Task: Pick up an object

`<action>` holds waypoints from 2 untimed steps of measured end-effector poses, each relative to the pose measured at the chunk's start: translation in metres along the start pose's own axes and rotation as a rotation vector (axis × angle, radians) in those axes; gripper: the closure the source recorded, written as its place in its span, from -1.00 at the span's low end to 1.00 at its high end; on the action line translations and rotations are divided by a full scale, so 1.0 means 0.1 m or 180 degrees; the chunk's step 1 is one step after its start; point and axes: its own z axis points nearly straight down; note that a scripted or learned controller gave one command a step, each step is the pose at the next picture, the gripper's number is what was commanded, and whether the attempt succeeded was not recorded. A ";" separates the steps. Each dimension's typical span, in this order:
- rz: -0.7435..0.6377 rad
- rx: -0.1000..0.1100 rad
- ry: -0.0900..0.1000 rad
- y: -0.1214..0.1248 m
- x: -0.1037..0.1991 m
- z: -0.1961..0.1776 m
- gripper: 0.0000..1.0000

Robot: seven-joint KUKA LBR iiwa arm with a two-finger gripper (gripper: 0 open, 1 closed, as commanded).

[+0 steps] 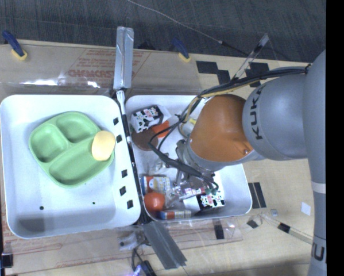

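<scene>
My gripper (190, 181) reaches down into the right bin (240, 190), under the orange band of the arm (220, 128), which hides much of the bin's middle. Right around it lie a red tomato-like ball (154, 201), a small labelled packet (157, 183), a black-and-white patterned block (209, 200) and a pen-like stick (174, 214). Further back in the same bin lie another black-and-white patterned piece (146, 118), a brown item (143, 140) and an orange item (161, 130). I see nothing clearly between the gripper's tips.
The left bin (22, 211) holds a green divided plate (65, 145) with a yellow egg-shaped object (103, 145) on its right side. A grey divider strip (124, 56) stands between the bins at the back. Cables (160, 148) trail from the wrist.
</scene>
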 end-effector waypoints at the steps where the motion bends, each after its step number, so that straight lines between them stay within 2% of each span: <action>1: -0.0786 0.0009 -0.0027 -0.61 0.20 -0.01 -1.00; 2: -0.0875 -0.0001 -0.0006 -1.10 0.40 0.00 -1.00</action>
